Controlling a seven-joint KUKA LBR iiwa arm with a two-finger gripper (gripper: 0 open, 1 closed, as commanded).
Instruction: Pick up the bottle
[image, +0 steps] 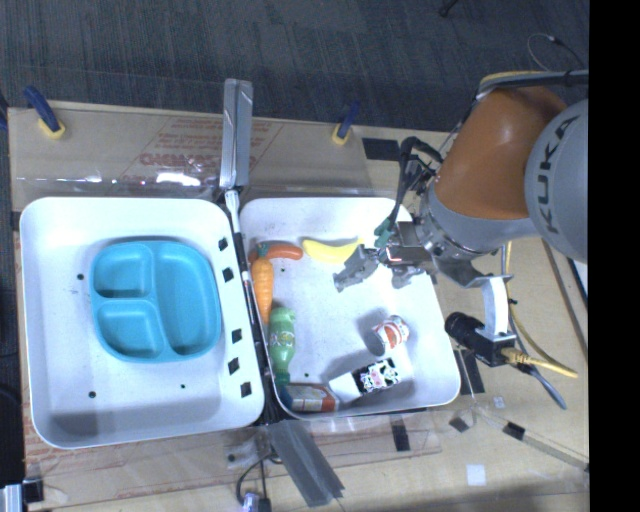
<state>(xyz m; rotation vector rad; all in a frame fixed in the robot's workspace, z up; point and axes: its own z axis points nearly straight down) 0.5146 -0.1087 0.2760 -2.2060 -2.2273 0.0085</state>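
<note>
Two white bins sit side by side on the bench. The left bin (50, 400) holds a blue tray (157, 298) with three compartments, lying flat near the bin's middle.

The right bin (440, 375) holds the rest. Along its left wall lie, from far to near, a red-orange sausage-like piece (280, 251), a carrot (262, 287), the green bottle (281, 340) and a brown and red item (310, 400) in the near left corner. The bottle lies on its side, lengthwise along the left wall, touching or almost touching the carrot's near end. A banana (328, 249) lies near the far wall, just right of the red-orange piece. A small red and white can (391, 333) lies toward the right side, and a black and white carton (375, 377) lies just near of it, close to the near wall.

The arm (490, 170) reaches in from the right, its orange band above the far right corner of the right bin. The gripper (357, 270) hangs over the bin's middle, right of the carrot and near of the banana, well apart from the bottle. Its fingers stand slightly apart, with nothing between them.
</note>
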